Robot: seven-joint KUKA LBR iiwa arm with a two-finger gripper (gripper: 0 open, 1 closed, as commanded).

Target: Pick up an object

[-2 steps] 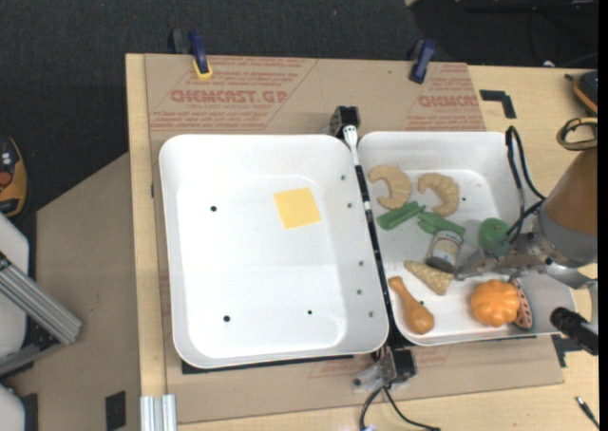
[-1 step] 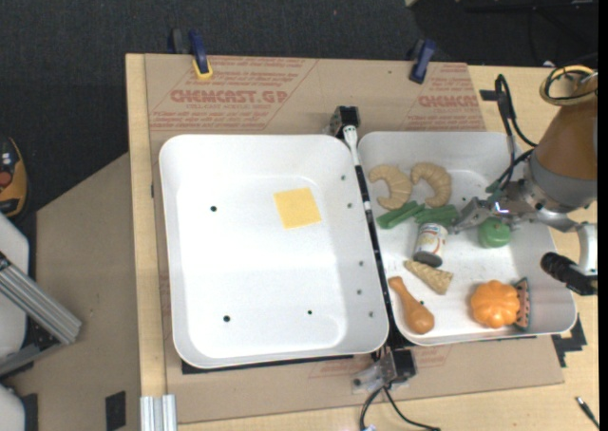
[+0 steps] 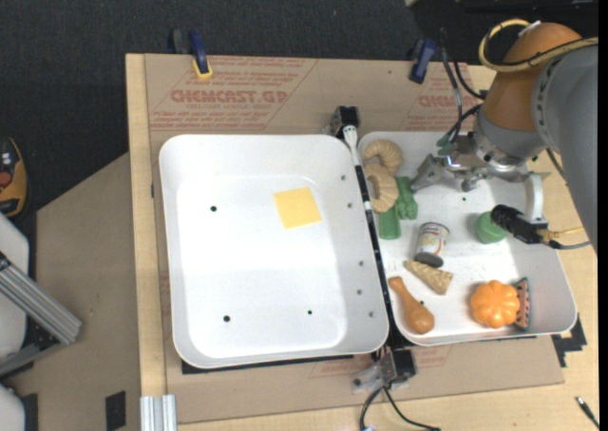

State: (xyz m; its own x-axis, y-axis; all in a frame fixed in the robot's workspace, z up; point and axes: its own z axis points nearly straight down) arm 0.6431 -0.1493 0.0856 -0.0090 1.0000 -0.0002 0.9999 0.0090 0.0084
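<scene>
My gripper [image 3: 433, 169] hangs over the far part of the right bin [image 3: 463, 260], just right of a beige twisted bread piece [image 3: 382, 173] and a green leafy item [image 3: 397, 207]. Nothing is visibly held in it. Nearer the front lie a small tin can [image 3: 430, 241], a tan cone [image 3: 429, 275], a brown drumstick [image 3: 410, 303] and an orange pumpkin [image 3: 494, 303]. A small green object [image 3: 488, 228] sits at the right. A yellow square slice [image 3: 297, 207] lies alone in the left bin [image 3: 190, 258].
A dark, red-edged flat item [image 3: 522, 302] leans at the right bin's front right rim. The two bins meet along a black hinge strip [image 3: 366, 220]. Blue clamps [image 3: 199, 51] hold the cardboard base at the back.
</scene>
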